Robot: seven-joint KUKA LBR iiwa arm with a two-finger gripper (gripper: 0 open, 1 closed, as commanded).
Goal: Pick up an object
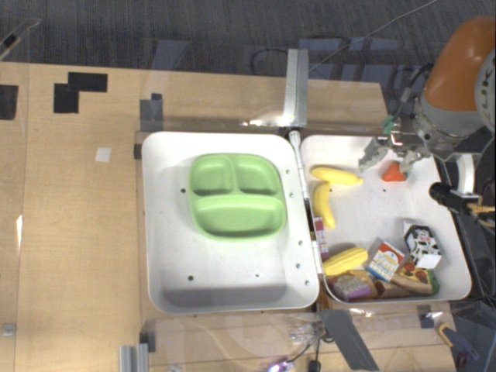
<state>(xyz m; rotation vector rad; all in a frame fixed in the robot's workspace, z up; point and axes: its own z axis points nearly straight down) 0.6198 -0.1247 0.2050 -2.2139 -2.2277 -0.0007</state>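
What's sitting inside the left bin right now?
The left bin holds a green divided plate with three compartments, lying flat near its middle. Nothing shows on the plate. Whatever lies beneath the plate is covered.

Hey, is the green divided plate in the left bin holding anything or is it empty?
Empty: the green plate in the left bin shows three bare compartments.

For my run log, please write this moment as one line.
arm: over right bin | pincer: above small orange object, grasp unclear | bananas: untouched | left bin: green tray
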